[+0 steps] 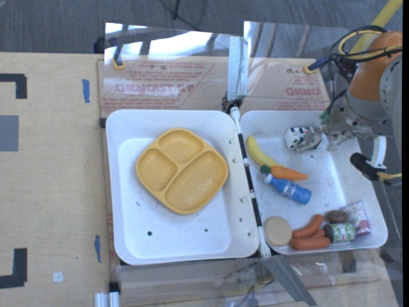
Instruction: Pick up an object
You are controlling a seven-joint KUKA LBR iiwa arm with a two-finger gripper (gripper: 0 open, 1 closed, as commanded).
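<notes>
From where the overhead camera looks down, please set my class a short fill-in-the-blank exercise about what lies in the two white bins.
1. The yellow plastic divided plate lies in the ____ bin.
2. The plate has ____ compartments.
3. The blue plastic bottle lies just below the orange toy ____.
4. Near the pincer, at the right white bin's top, lies a white object with ____ spots.

Missing words: left; three; carrot; black
</notes>
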